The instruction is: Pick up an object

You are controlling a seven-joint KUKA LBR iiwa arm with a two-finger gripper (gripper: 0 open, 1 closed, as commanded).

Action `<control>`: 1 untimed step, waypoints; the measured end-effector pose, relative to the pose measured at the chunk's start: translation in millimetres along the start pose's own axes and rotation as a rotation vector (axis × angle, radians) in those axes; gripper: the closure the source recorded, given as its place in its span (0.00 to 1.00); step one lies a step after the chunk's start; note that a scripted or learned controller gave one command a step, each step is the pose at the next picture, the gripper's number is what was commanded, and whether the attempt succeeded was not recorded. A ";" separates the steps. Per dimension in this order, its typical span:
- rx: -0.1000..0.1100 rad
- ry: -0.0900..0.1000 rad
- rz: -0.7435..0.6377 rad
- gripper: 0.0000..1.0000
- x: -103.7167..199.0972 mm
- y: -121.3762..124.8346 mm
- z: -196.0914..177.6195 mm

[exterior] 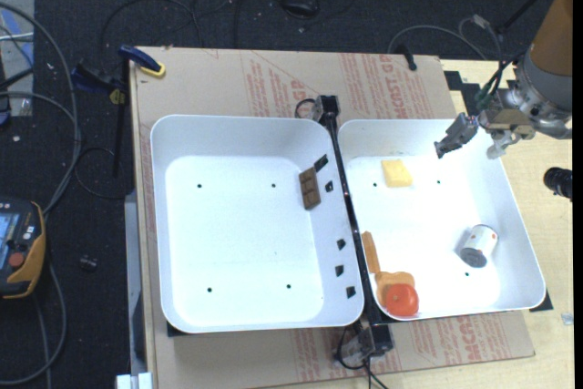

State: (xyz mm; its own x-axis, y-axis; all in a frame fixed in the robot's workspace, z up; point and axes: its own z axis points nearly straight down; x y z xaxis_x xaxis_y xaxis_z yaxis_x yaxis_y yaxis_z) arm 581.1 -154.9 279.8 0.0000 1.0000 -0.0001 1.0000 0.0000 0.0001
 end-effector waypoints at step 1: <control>0.005 0.001 0.000 0.00 4.6 -6.8 59.7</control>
State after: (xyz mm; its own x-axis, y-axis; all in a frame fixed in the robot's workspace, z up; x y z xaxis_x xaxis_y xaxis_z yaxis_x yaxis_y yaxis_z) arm 574.4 -150.3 220.0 -0.0002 1.0000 0.0009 1.0000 0.0002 -0.0049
